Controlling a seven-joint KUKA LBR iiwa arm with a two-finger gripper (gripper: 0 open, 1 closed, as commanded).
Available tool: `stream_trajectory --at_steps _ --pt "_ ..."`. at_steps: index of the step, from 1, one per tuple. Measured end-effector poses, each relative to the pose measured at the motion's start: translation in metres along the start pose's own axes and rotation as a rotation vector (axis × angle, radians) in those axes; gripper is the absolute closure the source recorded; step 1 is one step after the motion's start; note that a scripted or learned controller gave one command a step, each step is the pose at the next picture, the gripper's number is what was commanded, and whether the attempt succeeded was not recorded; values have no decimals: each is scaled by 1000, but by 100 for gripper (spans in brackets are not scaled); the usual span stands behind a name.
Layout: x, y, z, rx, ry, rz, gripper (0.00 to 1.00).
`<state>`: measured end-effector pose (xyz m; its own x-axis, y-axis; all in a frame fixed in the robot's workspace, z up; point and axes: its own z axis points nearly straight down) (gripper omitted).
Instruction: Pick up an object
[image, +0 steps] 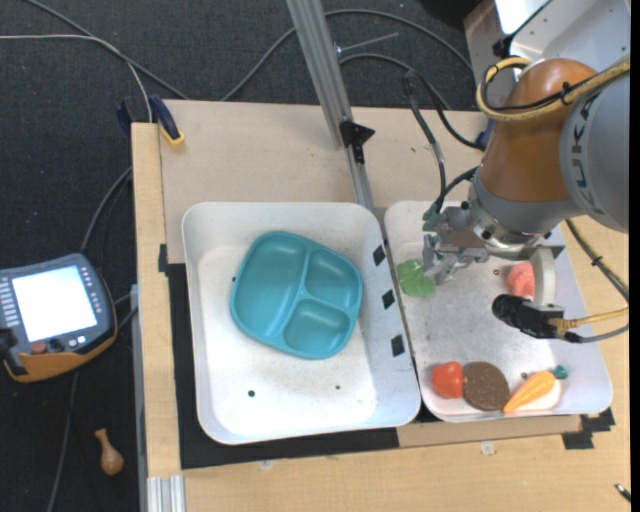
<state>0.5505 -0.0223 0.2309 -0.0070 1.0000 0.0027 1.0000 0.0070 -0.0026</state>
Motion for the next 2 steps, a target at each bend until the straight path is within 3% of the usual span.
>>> stream_trajectory --at_steps 2 --pt "114 14 8 -4 0 -1 100"
